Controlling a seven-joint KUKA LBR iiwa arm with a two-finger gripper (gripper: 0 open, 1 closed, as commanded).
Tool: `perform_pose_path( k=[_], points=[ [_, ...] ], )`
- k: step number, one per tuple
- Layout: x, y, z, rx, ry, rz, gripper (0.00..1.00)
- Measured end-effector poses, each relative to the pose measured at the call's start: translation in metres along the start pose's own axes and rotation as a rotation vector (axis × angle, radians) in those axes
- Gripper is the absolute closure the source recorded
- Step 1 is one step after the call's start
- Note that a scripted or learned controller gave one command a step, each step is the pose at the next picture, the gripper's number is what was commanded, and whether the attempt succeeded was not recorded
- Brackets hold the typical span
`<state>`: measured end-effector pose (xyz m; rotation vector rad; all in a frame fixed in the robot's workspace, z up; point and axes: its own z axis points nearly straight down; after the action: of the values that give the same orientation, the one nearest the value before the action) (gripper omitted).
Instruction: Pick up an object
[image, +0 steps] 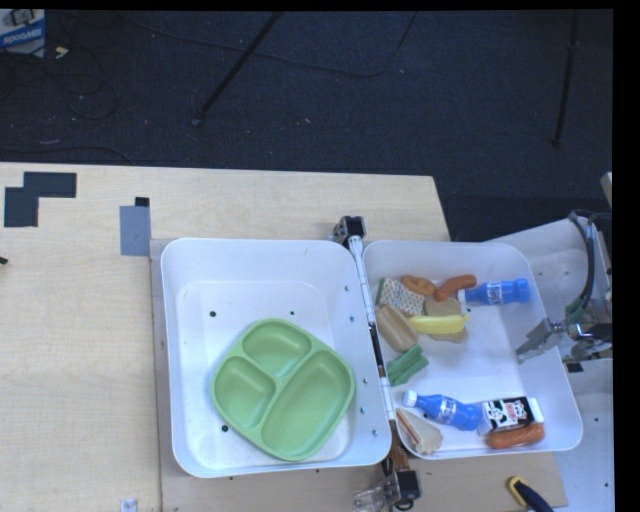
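Objects for the pick all sit in the right bin (560, 425), so I'll place everything vs. that bin. Blue bottle (496, 292) near its far wall, long axis running left-right, cap end toward the bin's right side. Just left of it a small sausage (455, 286), lying about the same way, tilted a bit. Yellow banana (437, 324) nearer the bin's middle-left, long axis left-right. A tan bread-like piece (395, 327) beside it, slanted, close to the wall shared w/ the left bin (190, 300). Green piece (407, 366) below that, pointing diagonally toward the shared wall. Second blue bottle (447, 410) toward the bin's near side, white cap end pointing to the shared wall, body running right and slightly nearer. Small carton (511, 411) w/ black-white print touches its right end, approx. Another sausage (515, 435) just nearer than the carton, by the near wall, long axis left-right. Sandwich-like item (420, 432) at the near-left corner.

My gripper (545, 340) is over the bin's right edge, approx mid-length, fingers spread apart, nothing between them, apart from all items.

Left bin holds a green divided plate (283, 387).
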<state>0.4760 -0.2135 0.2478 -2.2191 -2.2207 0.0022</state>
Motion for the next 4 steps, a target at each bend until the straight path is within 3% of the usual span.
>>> perform_pose_path(
  k=[1,2,3,4],
  points=[
    [0.000,-0.001,0.154,0.001,0.002,0.002,0.00],
    [0.085,0.003,-0.012,0.001,0.000,-0.001,0.00],
    [0.074,0.000,0.160,0.000,0.002,0.002,0.00],
    [0.062,0.077,0.160,-0.002,0.000,0.000,0.00]
  ],
)
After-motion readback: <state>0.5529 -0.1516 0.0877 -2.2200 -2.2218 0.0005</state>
